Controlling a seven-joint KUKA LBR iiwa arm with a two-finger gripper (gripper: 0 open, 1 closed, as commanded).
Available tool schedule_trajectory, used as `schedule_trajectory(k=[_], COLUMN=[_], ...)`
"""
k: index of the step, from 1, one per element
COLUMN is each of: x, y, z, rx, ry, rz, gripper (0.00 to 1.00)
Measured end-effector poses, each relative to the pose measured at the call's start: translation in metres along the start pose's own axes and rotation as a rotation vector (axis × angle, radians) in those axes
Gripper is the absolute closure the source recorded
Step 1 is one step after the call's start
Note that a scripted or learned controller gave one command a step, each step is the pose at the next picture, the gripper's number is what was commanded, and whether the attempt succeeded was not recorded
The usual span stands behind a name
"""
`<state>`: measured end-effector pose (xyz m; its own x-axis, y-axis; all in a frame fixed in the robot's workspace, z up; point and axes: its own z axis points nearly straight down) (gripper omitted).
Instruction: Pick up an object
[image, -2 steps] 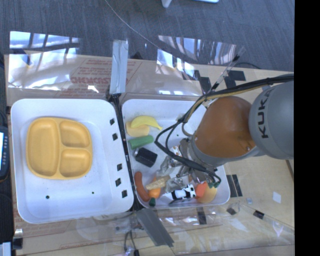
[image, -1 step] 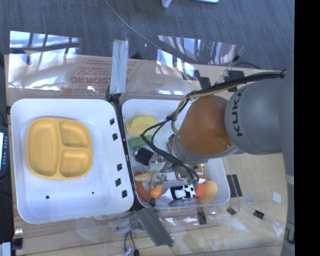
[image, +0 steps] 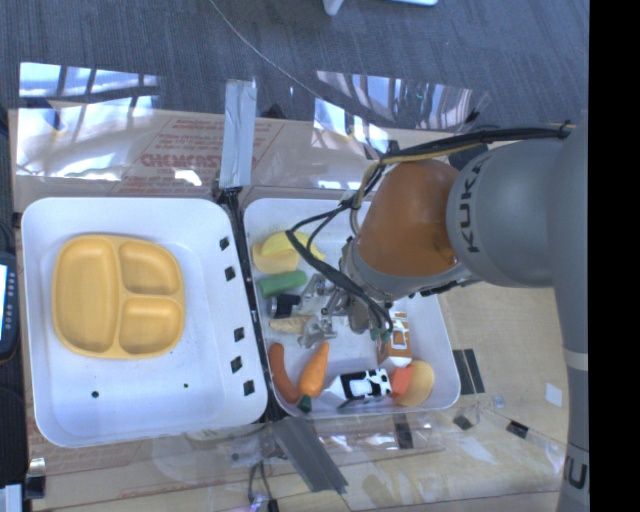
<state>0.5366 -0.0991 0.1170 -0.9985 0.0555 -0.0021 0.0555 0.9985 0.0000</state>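
My gripper (image: 322, 316) hangs low inside the right bin (image: 440, 330), below the arm's orange band (image: 405, 225). It sits among the toy food. A carrot (image: 315, 370) lies just below it, and a red sausage (image: 281, 372) rests to the carrot's left. A green piece (image: 279, 283) and a small beige piece (image: 288, 324) lie close on the gripper's left. A yellow fruit (image: 277, 250) lies further up. The arm hides part of the bin's middle.
A black-and-white toy (image: 365, 384), a peach-coloured fruit (image: 416, 378) and an orange-white box (image: 400, 336) sit at the right bin's lower right. The left bin (image: 130, 400) holds a yellow divided plate (image: 118, 295). Cables (image: 320, 222) loop beside the wrist.
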Motion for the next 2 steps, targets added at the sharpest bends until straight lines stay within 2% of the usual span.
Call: schedule_trajectory(k=[1,2], x=[0.0,0.048], y=[0.0,-0.017], z=[0.0,0.017], rx=[0.0,0.003], ry=[0.0,-0.033], rz=[-0.001,-0.083], gripper=[0.0,0.0])
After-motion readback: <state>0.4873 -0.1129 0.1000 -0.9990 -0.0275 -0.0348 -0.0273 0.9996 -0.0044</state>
